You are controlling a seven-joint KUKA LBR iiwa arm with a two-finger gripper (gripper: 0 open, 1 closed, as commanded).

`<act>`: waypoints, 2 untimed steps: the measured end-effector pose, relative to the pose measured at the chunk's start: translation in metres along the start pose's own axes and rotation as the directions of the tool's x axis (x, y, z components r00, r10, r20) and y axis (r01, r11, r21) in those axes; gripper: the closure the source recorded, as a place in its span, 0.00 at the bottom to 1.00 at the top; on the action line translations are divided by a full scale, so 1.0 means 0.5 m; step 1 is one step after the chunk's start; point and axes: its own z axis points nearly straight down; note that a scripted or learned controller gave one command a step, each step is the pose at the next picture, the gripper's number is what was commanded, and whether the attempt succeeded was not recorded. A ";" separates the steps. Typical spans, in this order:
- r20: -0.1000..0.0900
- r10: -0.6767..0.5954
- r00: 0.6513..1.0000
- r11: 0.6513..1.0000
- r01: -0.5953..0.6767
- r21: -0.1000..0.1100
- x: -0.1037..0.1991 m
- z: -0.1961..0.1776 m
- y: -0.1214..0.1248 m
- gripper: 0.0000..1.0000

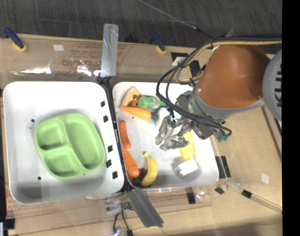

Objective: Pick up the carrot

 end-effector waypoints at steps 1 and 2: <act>0.002 -0.131 0.991 0.991 0.131 0.003 -0.019 -0.091 -0.071 1.00; -0.001 -0.350 0.937 0.937 0.350 -0.001 0.036 0.009 -0.102 1.00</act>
